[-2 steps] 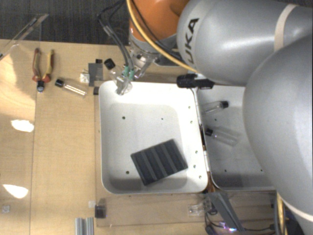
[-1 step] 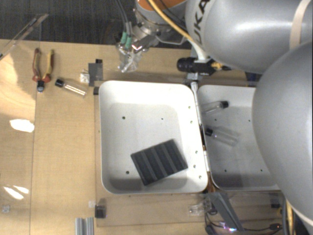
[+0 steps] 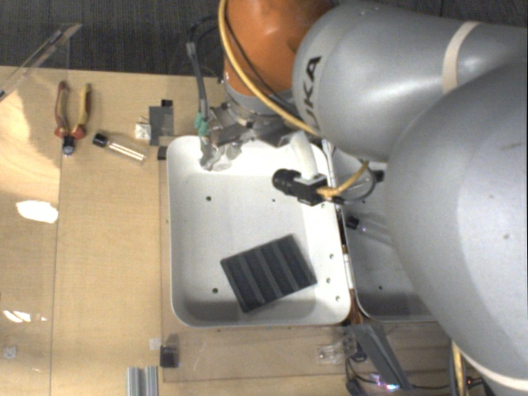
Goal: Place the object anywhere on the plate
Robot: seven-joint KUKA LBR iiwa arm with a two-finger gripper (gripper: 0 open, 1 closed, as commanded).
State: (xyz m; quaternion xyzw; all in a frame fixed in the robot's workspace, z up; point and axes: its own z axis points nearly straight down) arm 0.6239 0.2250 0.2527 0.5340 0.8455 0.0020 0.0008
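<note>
The arm (image 3: pixel 412 97) was smooth grey, with a glossy orange band (image 3: pixel 268 23) and black lettering on its side. The left bin (image 3: pixel 190 221) was plain white, dotted with small dark spots. A dark grey ribbed block (image 3: pixel 268 272) lay in it. The worktop (image 3: pixel 99 246) was pale tan wood. Pliers (image 3: pixel 71 115) at its far left corner had red-orange handles.

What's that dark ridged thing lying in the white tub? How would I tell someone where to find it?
Start at the left white bin, the one the big grey arm hangs over. Look toward its near edge: a flat black slab lies there, turned at an angle. Its parallel ridges and dark colour set it apart from the plain white floor around it.
</note>
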